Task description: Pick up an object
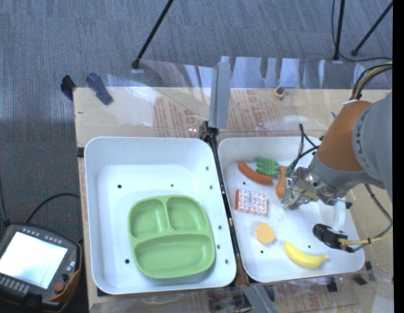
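Grey carpet and black stand legs lay behind a brown counter point(136, 113) that carried two shallow white bins side by side. From the overhead slanted camera, the left white bin point(104, 175) held a light green plastic tray with three compartments point(171, 236), lying flat.

The right white bin point(348, 266) held the small things: a long orange-red sausage-shaped toy point(254, 173), a green leafy toy point(268, 167) just beside it, a flat red-and-white patterned packet point(252, 201), a small round orange piece point(265, 233) and a yellow toy banana point(305, 255) near the front rim.

My arm reached in from the right, and my tool point(292, 197) hung low over the middle of that bin. An orange carrot-like piece point(280, 183) lay right against its left side, near the green toy. I could not tell whether my tool was released or clenched, nor whether anything sat within it; its tip was too dark and crowded to read.

I judged the step to be the descent onto a target, most likely the orange piece. The next move called for centring over that piece, closing firmly, then lifting straight up clear of the neighbours.
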Motion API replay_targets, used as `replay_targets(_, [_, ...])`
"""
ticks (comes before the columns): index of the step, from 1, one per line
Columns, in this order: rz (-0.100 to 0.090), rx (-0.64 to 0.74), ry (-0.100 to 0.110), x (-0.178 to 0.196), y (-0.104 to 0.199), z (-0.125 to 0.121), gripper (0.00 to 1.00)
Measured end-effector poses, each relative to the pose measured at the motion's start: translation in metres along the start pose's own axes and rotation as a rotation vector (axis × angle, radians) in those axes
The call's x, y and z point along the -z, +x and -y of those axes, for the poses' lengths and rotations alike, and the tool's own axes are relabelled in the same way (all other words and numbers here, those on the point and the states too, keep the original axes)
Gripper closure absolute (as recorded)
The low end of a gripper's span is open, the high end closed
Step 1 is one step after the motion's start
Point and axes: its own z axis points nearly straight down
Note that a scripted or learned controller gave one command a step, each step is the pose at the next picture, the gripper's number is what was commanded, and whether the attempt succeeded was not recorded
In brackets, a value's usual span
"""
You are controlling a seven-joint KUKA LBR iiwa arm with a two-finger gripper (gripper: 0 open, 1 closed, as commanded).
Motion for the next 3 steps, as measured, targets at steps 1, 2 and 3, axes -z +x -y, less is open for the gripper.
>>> replay_targets(1, [0.000,0.000,0.000,0.000,0.000,0.000,0.00])
replay_targets(2, [0.000,-0.179,-0.001,0.001,0.023,-0.050,0.00])
replay_targets(3, [0.002,-0.171,0.002,0.010,0.025,-0.050,1.00])
